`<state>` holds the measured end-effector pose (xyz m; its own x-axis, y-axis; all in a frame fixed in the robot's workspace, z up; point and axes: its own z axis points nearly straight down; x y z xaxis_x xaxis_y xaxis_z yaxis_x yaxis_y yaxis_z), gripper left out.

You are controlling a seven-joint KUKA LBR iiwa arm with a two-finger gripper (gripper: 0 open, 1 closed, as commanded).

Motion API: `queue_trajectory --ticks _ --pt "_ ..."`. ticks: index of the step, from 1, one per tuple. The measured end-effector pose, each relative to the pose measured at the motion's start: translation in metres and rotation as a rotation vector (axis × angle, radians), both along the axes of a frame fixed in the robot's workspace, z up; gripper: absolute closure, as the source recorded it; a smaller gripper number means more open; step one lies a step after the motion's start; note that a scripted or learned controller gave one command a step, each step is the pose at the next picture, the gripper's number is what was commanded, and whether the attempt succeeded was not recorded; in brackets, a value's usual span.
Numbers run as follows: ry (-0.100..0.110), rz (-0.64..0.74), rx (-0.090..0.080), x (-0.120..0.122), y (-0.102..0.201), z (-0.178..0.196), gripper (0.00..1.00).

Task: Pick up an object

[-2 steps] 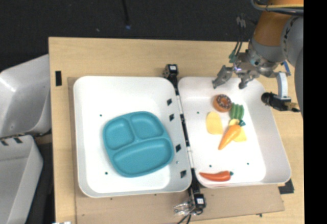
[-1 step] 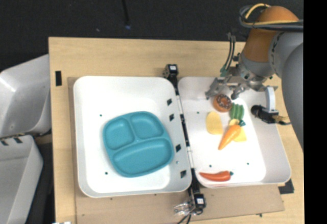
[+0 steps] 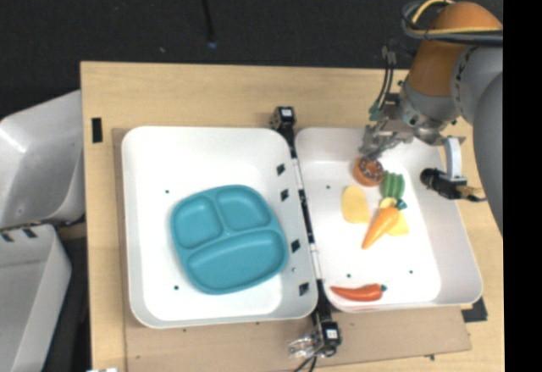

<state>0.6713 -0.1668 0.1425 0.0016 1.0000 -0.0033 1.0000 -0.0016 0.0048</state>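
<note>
Reaching in from the upper right of the frame, the arm (image 3: 440, 57) hangs over the right bin (image 3: 423, 277), its orange band high near the top edge. The gripper (image 3: 373, 154) sits low at the bin's upper middle, right above a small round brown object (image 3: 369, 171). Whether it is clenched or released cannot be told, since its tip blurs into the object below it, and nothing shows clearly held.

Just right of the brown object lies a green piece (image 3: 393, 186), which touches the top of a carrot (image 3: 379, 226) slanting down to the left. A pale yellow piece (image 3: 356, 204) lies just left of the carrot, and a brighter yellow bit (image 3: 398, 227) peeks out at the carrot's right side. A red pepper (image 3: 357, 292) lies along the bin's lower edge, well apart from the rest.

The left bin (image 3: 152, 167) holds a blue divided plate (image 3: 227, 236) near its centre. Both bins rest on a wooden bench (image 3: 212, 91).
</note>
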Motion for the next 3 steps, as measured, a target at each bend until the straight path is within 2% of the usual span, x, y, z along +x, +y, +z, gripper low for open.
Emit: queue_trajectory --ticks 2,3 --pt "-0.004 -0.001 0.0 0.014 -0.019 0.115 1.0" --pt "-0.001 0.003 0.002 0.015 -0.019 0.142 1.0"
